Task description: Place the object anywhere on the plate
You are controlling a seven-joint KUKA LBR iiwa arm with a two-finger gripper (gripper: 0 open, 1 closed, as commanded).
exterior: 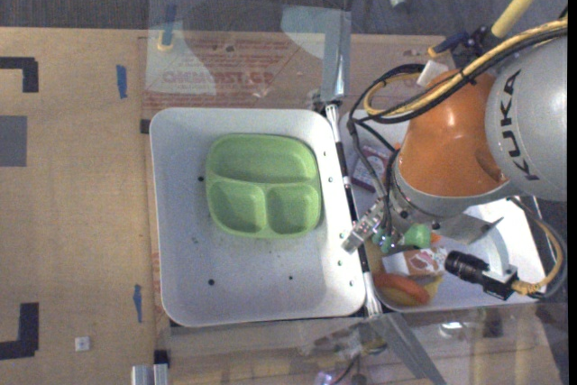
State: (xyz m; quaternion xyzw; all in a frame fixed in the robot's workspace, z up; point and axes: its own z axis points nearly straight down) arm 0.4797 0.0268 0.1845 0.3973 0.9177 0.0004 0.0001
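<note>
Plate (264, 185), green, three-compartment, sits in my left bin (180, 194) with nothing on it. Arm (469, 140) hangs over the right bin's toy pile (410, 270); gripper (374, 230) there, fingers' state I can't tell. Grasp step; next: lift one, carry left.

Two bins side by side on counter (72, 194). Left bin (180, 284) holds the plate (263, 185), sitting toward bin's 12 o'clock, three compartments: one long at 12, two smaller at 6. Right bin (527, 284) mostly under the arm (469, 140), reaching in from 3 o'clock. Hand (374, 230) low over divider between bins. Small objects (410, 270) in right bin at hand's 5 o'clock.
</note>
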